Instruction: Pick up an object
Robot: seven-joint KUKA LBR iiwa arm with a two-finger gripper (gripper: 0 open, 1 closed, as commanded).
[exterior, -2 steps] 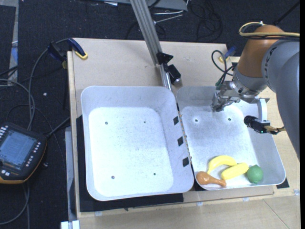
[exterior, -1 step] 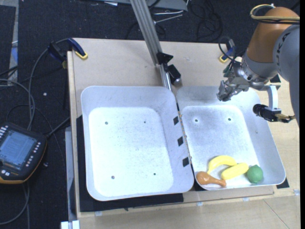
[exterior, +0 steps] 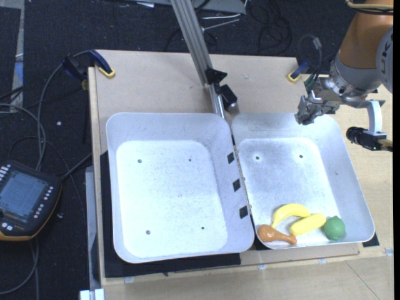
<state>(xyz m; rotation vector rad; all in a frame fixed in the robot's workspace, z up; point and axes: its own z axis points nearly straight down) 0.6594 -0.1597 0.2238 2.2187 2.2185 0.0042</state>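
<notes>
Camera view has the gripper (exterior: 307, 115) parked up at the far rim of the right bin (exterior: 350, 161), with the grey arm and its orange band coming in from the right. Whether it's open or closed can't be made out at this size, and nothing visible hangs under it, so it's fair to call it empty-handed.

All the pickable stuff is bunched in the opposite end of that same bin, down in the near corner: a yellow banana (exterior: 289, 212) curving over a second yellow piece (exterior: 307, 224), an orange drumstick-looking toy (exterior: 275, 234) just left of them, and a green ball-ish fruit (exterior: 334, 228) on the right, snug against the bin's wall. Banana and yellow piece look like they're touching; the green one sits just beside the yellow piece.

So the relation that matters: the objects lie almost straight toward the camera from the gripper, well apart from it, basically the whole length of the bin. Very little sideways shift needed, mostly a pull toward the near edge, then down.

Long axes of the two yellow things run roughly left-right with a slight tilt, so closing across the short way looks like the better bet. Crowding against the corner wall is the likely headache, especially for the green one.

The left bin (exterior: 119, 167) isn't in play.
</notes>
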